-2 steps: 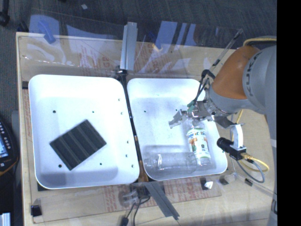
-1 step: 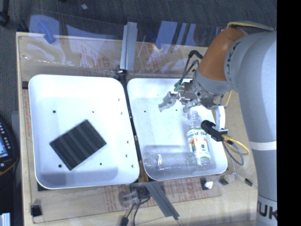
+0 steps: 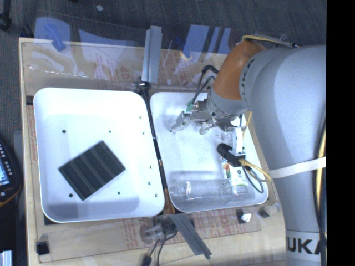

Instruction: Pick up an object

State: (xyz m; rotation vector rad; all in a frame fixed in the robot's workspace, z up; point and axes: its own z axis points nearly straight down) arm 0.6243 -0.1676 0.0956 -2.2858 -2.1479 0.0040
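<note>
A: How many things are there?
B: Two white bins. The left bin (image 3: 44,148) has one dark ribbed slab (image 3: 91,169), with free floor around it. The right bin (image 3: 166,107) has one clear plastic bottle (image 3: 208,190) lying along its near wall.
A: And the gripper (image 3: 191,121)?
B: Above the right bin's far part, apart from the bottle. Open or closed, I cannot tell.
</note>
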